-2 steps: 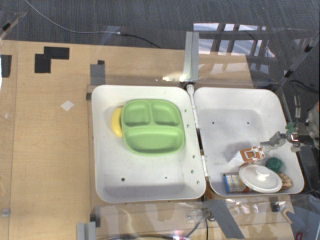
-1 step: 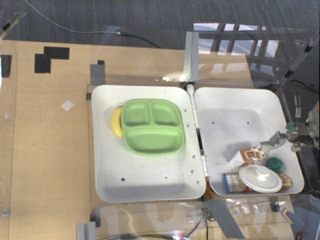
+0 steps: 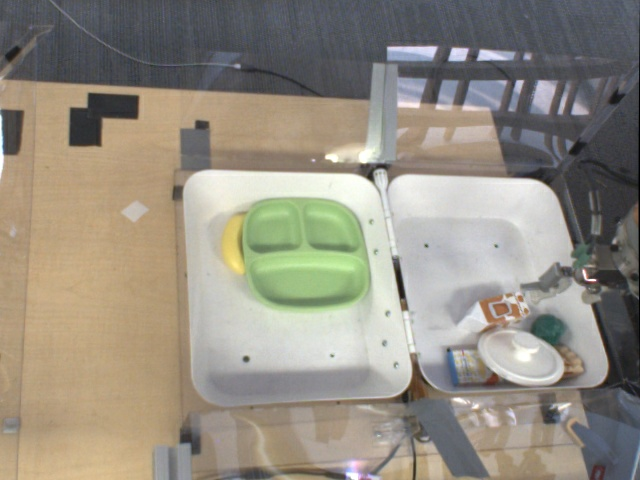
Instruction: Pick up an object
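- Two shallow white bins, side by side on a pale wooden bench point(image 3: 100, 298). The left bin point(image 3: 290, 378) and the right bin point(image 3: 470, 218) meet along a central seam.
- One green divided plate point(image 3: 303, 251), three compartments, lying flat in the upper middle of the left bin.
- One yellow object point(image 3: 232, 245), banana-like, touching the plate's left edge and partly tucked under it.
- One orange-and-white packet point(image 3: 503, 309) in the lower right part of the right bin, tilted, just above the white dish.
- One white round dish point(image 3: 520, 356), knob or dimple at its centre, near the right bin's front wall, overlapping its neighbours.
- One blue-labelled container point(image 3: 465, 366), lying on its side just left of the white dish, touching it.
- One dark green object point(image 3: 548, 327), small and rounded, just right of the packet and above the dish's right rim.
- One brownish item point(image 3: 572, 362), mostly hidden behind the dish's right side; kind not readable.
- One gripper point(image 3: 575, 276), at the right bin's right wall, just above the green object and near the packet. Whether it is set wide or narrow cannot be told, and nothing is seen held.
- Several black patches point(image 3: 100, 118) on the bench, upper left, well apart from the bins.
- One metal upright point(image 3: 384, 113) behind the bins' seam.
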`<state>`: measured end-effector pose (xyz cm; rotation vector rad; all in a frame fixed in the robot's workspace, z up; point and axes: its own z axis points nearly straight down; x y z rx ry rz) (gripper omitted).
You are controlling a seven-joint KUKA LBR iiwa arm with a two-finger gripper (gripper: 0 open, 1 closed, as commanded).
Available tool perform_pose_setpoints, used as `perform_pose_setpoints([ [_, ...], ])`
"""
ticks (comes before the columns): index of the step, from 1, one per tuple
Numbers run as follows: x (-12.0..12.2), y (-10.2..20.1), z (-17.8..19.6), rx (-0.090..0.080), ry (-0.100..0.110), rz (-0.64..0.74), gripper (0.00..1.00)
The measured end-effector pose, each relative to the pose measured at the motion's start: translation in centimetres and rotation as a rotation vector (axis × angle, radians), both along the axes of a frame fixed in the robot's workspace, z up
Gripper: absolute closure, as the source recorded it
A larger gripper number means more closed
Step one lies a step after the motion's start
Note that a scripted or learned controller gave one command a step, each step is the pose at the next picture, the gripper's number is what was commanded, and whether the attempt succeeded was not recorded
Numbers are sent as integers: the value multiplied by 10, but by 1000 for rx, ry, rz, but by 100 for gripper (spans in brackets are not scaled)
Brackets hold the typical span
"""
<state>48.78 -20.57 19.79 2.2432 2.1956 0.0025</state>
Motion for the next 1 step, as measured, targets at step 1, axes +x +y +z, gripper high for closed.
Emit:
perform_pose_setpoints([
  [1, 0, 0, 0, 0, 0, 0, 0],
])
